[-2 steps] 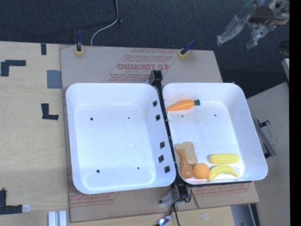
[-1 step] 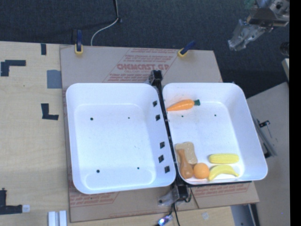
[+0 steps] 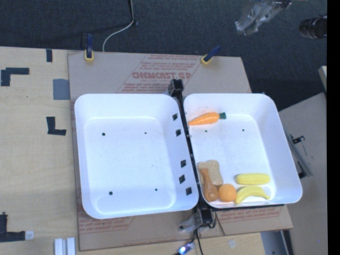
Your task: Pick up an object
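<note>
The right bin holds an orange carrot with a green top near its far left corner. At its near edge lie a tan bread-like piece, an orange ball, a yellow corn cob and a yellow banana. My gripper hangs high at the top right, well above and beyond the bins, with nothing visible between its fingers. It is blurred and pale against the dark floor.
The left bin sits beside the right one, joined by a black clamp strip. Both rest on a cardboard sheet with yellow and blue clips at its far edge. A white cable runs off the top.
</note>
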Robot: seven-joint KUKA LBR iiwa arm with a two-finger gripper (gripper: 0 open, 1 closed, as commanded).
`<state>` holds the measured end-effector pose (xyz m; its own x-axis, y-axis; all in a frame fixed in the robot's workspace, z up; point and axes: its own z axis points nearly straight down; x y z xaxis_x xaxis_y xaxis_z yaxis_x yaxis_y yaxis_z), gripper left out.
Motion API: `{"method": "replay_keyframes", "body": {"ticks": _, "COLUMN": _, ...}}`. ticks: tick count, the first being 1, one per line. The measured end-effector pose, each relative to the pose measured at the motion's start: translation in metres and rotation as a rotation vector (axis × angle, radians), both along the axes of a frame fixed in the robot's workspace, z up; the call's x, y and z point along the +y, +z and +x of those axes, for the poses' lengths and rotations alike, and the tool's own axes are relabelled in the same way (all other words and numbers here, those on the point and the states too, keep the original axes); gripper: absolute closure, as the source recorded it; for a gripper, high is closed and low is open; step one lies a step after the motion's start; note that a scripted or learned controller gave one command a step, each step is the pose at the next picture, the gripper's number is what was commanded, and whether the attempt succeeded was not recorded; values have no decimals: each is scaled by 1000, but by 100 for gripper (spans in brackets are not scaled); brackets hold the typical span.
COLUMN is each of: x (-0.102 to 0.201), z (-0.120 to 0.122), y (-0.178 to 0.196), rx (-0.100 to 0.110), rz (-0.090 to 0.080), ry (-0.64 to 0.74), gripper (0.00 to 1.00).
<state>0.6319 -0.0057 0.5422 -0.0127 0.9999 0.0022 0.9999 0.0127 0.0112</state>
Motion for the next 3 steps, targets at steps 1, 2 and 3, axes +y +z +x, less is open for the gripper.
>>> {"method": "replay_keyframes", "body": {"ticks": 1, "x": 105, "z": 13, "y": -26, "rx": 15, "rz": 1, "ry": 0, "gripper": 100}}
{"method": "replay_keyframes", "body": {"ticks": 2, "x": 195, "z": 15, "y": -7, "rx": 10, "rz": 0, "ry": -2, "gripper": 100}}
{"method": "replay_keyframes", "body": {"ticks": 3, "x": 190, "z": 15, "y": 2, "rx": 12, "rz": -3, "ry": -8, "gripper": 100}}
